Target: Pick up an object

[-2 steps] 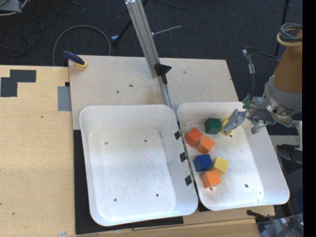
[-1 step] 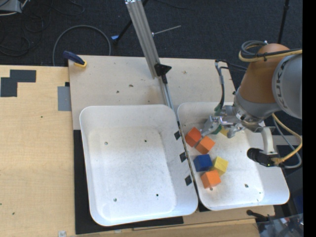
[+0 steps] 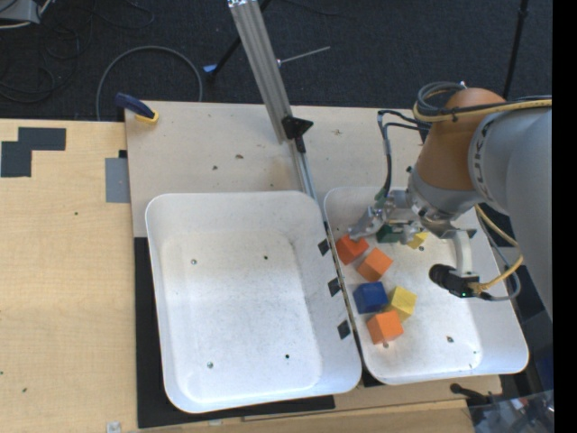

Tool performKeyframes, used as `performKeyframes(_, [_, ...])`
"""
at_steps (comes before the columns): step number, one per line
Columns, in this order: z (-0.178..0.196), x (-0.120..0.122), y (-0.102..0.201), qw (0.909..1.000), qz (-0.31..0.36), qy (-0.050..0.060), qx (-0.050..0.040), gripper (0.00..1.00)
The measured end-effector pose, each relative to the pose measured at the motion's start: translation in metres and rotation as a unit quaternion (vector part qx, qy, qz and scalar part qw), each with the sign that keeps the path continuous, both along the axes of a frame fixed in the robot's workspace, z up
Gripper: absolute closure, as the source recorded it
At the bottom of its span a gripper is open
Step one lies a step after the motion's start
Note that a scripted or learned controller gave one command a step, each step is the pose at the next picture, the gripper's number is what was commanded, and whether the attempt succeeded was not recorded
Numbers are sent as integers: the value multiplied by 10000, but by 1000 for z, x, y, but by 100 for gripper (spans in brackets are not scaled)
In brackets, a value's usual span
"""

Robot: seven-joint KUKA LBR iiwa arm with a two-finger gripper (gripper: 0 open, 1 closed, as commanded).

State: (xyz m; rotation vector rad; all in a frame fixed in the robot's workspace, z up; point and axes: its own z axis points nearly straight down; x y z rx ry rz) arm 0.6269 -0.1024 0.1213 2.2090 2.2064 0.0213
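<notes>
- The pincer [image 3: 386, 222] hangs low in the right bin [image 3: 469, 354], at its far end; whether it is spread or pressed together I cannot tell.
- Blocks cluster beside it: orange block [image 3: 375, 262], blue block [image 3: 370, 297], yellow block [image 3: 403, 300].
- Judged step: reaching for a grasp.
- Next calls for closing on one block, then lifting.

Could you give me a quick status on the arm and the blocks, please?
Gripper low over right bin, fingers unclear. Blocks loose beside it: orange block, blue block, yellow block. Nothing seen held.
</notes>
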Motion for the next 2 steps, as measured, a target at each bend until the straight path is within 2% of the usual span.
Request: performKeyframes(2, [-3, 2, 0, 10000, 1, 0, 5, 0])
